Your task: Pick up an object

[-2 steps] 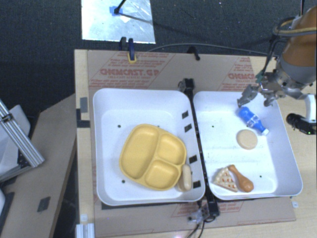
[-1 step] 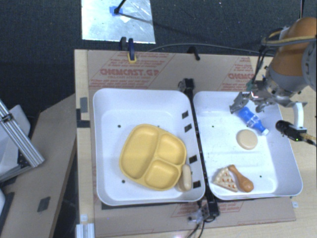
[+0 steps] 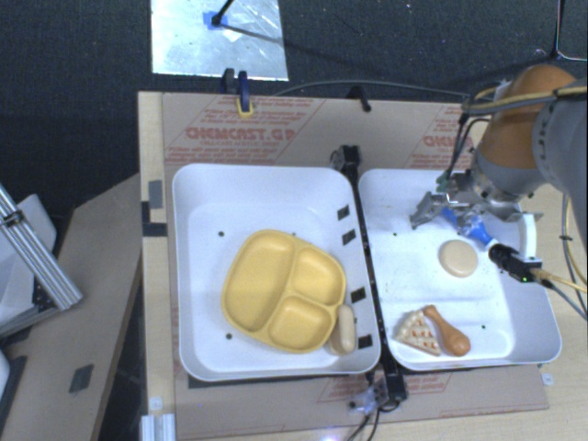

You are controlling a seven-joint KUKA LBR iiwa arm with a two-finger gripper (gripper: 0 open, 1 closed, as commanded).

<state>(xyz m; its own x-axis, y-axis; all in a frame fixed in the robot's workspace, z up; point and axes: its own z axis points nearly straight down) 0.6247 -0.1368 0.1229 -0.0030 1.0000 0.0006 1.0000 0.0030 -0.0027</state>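
1. Landmark = black divider (image 3: 365, 246) running between the two white bins on the bench (image 3: 276, 118).
2. Left of divider: left bin (image 3: 197, 191) w/ a yellow sectioned tray (image 3: 283, 289) lying flat, roughly mid-bin. A pale bread-roll-like piece (image 3: 344, 329) sits touching the tray's lower right corner, just beside the divider.
3. Right of divider: right bin (image 3: 390, 191) w/ three items. A round cream disc (cookie or bun, can't tell) (image 3: 457, 258) lies mid-bin, well apart from the divider. A pizza-slice toy (image 3: 415, 331) lies near the divider at the bin's near edge, w/ a brown drumstick (image 3: 446, 331) touching its right side.
4. Arm (image 3: 528, 136) comes in from the right, over the right bin's far right part. The claw (image 3: 441, 208) hangs above the bin floor, just beyond the disc on the far side, apart from it.
5. Claw state: can't tell spread or pressed together; grey metal and blue parts overlap. Nothing seen between its tips.
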